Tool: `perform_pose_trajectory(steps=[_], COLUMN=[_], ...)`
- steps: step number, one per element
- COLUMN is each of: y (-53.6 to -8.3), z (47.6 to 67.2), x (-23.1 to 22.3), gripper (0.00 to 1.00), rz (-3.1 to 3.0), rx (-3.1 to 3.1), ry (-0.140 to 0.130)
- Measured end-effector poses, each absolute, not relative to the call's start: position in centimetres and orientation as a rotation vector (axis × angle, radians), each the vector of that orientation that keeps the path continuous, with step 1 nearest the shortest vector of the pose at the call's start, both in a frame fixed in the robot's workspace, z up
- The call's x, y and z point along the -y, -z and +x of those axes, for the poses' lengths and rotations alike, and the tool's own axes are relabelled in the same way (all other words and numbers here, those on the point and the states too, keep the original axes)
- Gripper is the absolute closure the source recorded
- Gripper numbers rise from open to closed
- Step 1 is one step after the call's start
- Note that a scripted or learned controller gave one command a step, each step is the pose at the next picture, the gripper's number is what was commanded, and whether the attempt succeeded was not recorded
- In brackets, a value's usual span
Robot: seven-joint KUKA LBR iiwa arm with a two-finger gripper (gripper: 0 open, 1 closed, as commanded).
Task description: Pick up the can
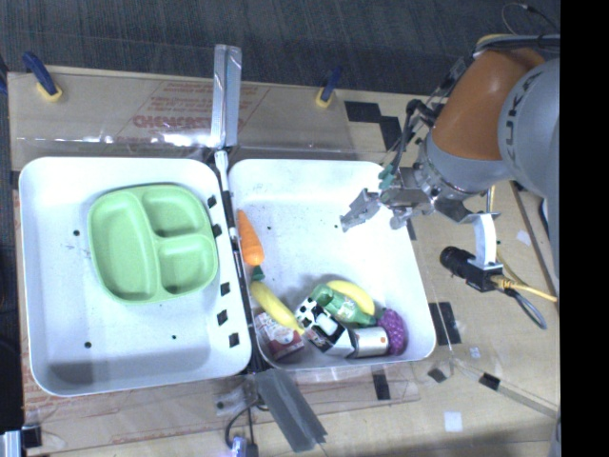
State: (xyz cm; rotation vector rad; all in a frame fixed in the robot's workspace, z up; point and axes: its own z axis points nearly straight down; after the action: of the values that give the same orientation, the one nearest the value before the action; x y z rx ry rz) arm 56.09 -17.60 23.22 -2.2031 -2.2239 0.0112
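The can [369,343] is silvery and lies on its side near the front edge of the right bin [314,184]. It sits between a black-and-white object [319,320] and a purple bunch of grapes [393,329]. My gripper [356,211] hangs over the right bin's back right part, well behind the can and apart from it. It points left and nothing shows in it.
Around the can crowd a yellow banana [271,303], a green item [336,303], a yellow fruit [354,296] and a reddish-brown item [278,337]. An orange carrot [249,239] lies by the divider. The left bin [48,284] holds a green sectioned plate [152,241].
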Motion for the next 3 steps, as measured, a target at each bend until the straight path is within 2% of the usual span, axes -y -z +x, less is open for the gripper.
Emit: perform_pose_trajectory(steps=[1,2,3], y=[-9.1,-9.8,-9.1], z=[57.9,55.8,50.5], x=[15.4,10.5,14.7], gripper=[0.0,0.0,0.0], rz=[-2.331,-1.89,-1.868], rx=[2.103,2.503,2.523], ry=[-0.003,-0.003,-0.001])
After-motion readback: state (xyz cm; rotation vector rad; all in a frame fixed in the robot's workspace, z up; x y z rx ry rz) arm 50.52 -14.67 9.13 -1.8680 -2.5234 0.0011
